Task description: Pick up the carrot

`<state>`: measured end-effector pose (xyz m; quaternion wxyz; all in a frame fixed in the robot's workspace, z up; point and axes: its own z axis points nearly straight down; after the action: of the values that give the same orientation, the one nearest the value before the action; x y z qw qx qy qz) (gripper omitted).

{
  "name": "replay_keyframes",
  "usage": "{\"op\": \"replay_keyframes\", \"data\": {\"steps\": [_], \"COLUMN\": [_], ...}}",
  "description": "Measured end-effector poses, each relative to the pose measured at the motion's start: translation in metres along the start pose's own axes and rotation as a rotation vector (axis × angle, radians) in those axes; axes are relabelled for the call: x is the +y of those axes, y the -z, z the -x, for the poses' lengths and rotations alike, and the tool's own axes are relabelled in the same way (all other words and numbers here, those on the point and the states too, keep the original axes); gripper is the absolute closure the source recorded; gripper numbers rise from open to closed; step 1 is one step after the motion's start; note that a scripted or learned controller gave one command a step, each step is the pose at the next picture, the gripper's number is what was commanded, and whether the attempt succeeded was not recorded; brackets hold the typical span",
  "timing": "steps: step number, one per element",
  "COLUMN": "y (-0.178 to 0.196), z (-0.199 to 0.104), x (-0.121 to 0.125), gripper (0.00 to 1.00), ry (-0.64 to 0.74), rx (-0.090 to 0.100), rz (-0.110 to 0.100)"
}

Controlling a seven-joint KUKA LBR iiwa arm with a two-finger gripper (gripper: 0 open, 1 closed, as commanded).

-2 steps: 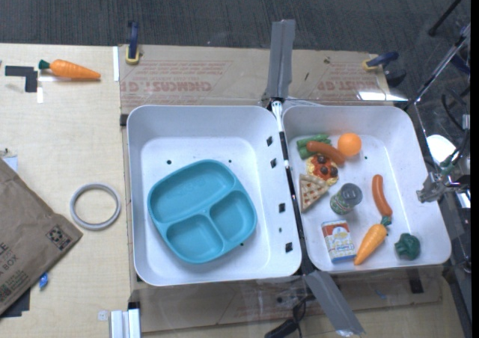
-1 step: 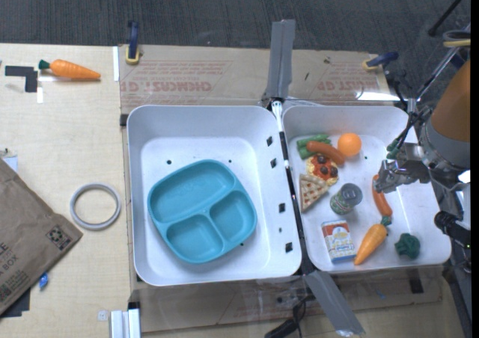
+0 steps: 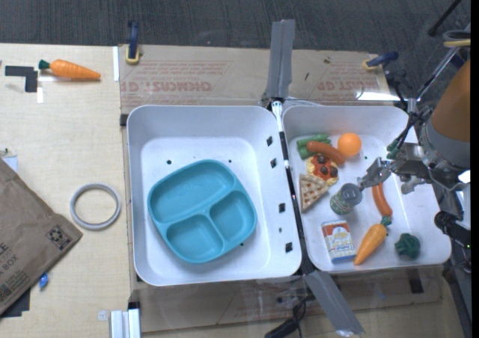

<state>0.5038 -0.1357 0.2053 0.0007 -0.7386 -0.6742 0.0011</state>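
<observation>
A carrot point(image 3: 371, 242) with a green top lies tilted in the right bin point(image 3: 441, 254), near its front, between a small carton point(image 3: 339, 240) and a broccoli piece point(image 3: 407, 245). A second carrot point(image 3: 70, 69) lies on the bench at the far left, outside both bins. My gripper point(image 3: 379, 168) hangs over the right bin's middle, above and behind the bin's carrot and apart from it. It looks open with nothing between its fingers.
The right bin also holds an orange point(image 3: 349, 143), a sausage point(image 3: 325, 151), a pizza slice point(image 3: 313, 188), a can point(image 3: 346, 198) and a red-orange pepper point(image 3: 382, 199). A blue divided plate point(image 3: 200, 211) sits in the left bin point(image 3: 142, 179). A tape ring point(image 3: 95, 205) lies on the bench.
</observation>
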Motion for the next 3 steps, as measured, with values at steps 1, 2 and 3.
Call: {"op": "replay_keyframes", "data": {"steps": [1, 2, 3], "y": [-0.083, -0.115, -0.106], "z": [0.036, 0.055, 0.055], "x": [-0.015, -0.022, -0.022], "gripper": [0.0, 0.0, 1.0], "ry": [-0.06, 0.141, 0.138], "rx": [0.0, 0.001, 0.001], "rz": [0.018, 0.0, -0.001]}}
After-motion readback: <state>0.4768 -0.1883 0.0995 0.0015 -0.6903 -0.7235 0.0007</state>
